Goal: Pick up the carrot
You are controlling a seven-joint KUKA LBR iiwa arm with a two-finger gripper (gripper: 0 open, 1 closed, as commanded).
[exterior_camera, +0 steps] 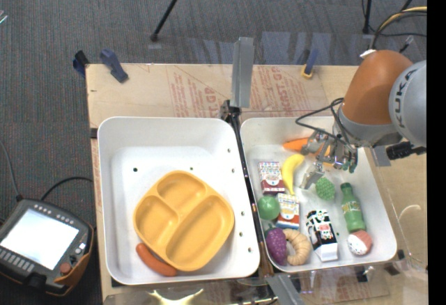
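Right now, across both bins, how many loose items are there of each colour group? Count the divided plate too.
Orange or yellow: 4 — carrot, banana, divided plate, sausage
Green: 3 — bottle, bumpy ball, apple
Purple: 1 — grapes
Other (cartons, doughnut, egg): 6
Total: 14

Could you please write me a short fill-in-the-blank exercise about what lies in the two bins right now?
1. The yellow sectioned plastic plate lies in the ____ white bin in the camera view.
2. The orange toy carrot lies just ____ of the metal two-finger gripper in the camera view.
3. The green plastic bottle has a ____ label.
4. The toy sausage beside the plate is coloured ____.

Missing words: left; left; yellow; orange-red
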